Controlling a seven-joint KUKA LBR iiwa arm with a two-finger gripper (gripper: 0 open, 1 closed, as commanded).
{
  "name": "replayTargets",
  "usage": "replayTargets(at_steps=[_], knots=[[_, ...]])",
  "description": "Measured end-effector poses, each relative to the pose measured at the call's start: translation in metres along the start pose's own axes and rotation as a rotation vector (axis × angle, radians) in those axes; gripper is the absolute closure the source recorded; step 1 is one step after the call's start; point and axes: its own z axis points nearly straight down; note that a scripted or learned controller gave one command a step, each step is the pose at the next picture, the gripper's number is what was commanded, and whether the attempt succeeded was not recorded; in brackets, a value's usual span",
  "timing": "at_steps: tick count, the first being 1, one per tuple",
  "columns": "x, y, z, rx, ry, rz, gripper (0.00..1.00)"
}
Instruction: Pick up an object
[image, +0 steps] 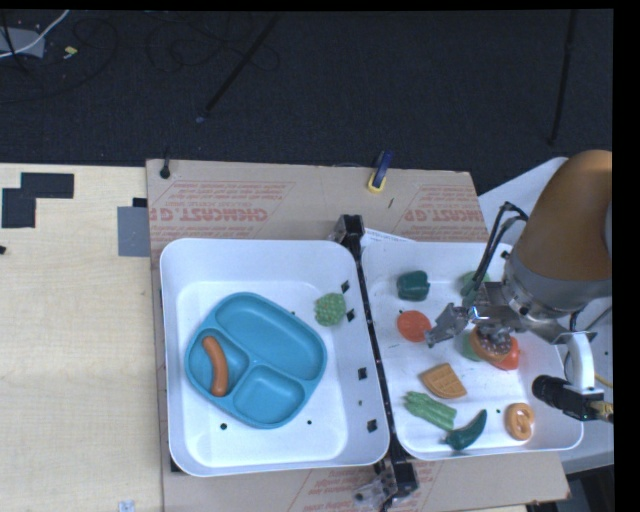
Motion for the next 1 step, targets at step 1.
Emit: replayTargets(at_steps=[1], knots=[[-0.0003,0.0023,-0.0056,-0.011,-0.001,-0.002,0.0]])
